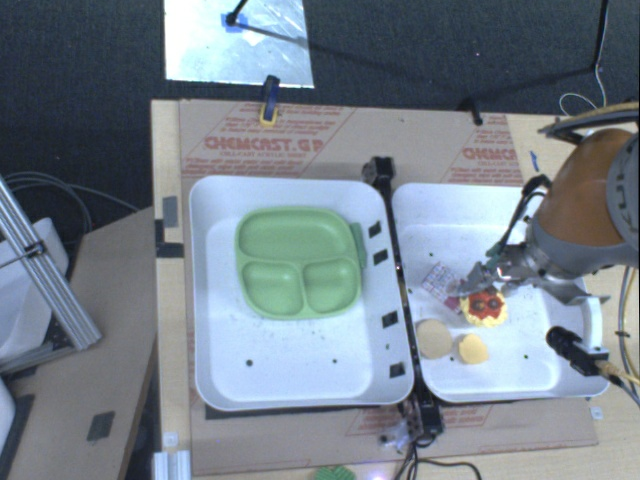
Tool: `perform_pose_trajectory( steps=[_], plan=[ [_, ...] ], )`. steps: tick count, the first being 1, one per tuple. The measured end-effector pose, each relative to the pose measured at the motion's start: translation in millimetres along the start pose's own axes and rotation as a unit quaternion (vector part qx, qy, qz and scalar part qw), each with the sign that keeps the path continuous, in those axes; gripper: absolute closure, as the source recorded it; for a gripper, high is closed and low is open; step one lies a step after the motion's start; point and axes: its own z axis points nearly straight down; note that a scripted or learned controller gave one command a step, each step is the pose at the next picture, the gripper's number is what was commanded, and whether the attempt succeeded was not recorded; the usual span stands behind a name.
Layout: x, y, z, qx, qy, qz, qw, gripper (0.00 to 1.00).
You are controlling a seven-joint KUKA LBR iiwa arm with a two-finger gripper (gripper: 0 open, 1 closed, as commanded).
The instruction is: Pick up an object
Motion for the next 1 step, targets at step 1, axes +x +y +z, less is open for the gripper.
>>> perform_pose_trajectory(
  steps=[1],
  plan=[
    [76.8,18.0,-51.3,-0.001,0.001,0.0,1.0,1.0]
  ],
)
